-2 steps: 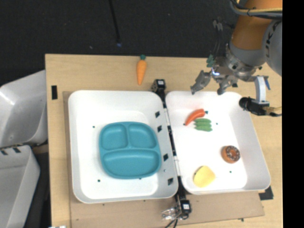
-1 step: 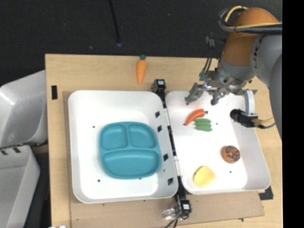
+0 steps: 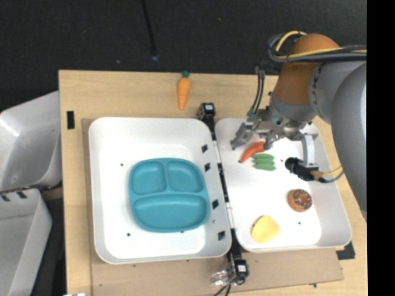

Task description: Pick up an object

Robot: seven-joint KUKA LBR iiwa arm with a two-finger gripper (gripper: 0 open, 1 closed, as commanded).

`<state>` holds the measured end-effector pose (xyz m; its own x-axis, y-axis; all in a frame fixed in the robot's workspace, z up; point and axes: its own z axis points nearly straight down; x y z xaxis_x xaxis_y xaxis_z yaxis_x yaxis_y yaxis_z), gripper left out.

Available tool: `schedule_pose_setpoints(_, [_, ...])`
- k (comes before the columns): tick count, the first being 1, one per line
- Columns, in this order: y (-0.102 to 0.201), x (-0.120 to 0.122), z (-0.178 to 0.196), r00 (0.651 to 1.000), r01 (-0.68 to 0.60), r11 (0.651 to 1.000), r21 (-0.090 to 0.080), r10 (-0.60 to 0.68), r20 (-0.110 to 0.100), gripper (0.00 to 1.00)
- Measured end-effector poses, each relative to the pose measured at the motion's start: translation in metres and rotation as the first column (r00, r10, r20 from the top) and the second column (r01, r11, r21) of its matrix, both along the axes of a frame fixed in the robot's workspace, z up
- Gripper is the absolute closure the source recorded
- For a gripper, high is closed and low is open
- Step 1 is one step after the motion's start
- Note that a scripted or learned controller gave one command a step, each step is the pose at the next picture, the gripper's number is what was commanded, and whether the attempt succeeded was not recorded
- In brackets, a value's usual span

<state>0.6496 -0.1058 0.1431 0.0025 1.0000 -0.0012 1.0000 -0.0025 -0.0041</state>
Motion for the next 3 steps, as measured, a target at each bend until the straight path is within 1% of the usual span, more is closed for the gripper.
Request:
schedule_pose_setpoints(1, [-0.001, 0.0, -0.044, 1.0, 0.001, 1.0, 0.0, -0.001, 0.002, 0.0])
schedule_pose_setpoints(2, [-0.002, 0.001, -0.03, 1.0, 0.005, 1.0, -0.001, -0.005, 0.008, 1.0])
schedule_pose_setpoints(3, [0.001, 0.002, 0.034, 1.0, -0.002, 1.0, 0.0, 0.002, 0.012, 1.0])
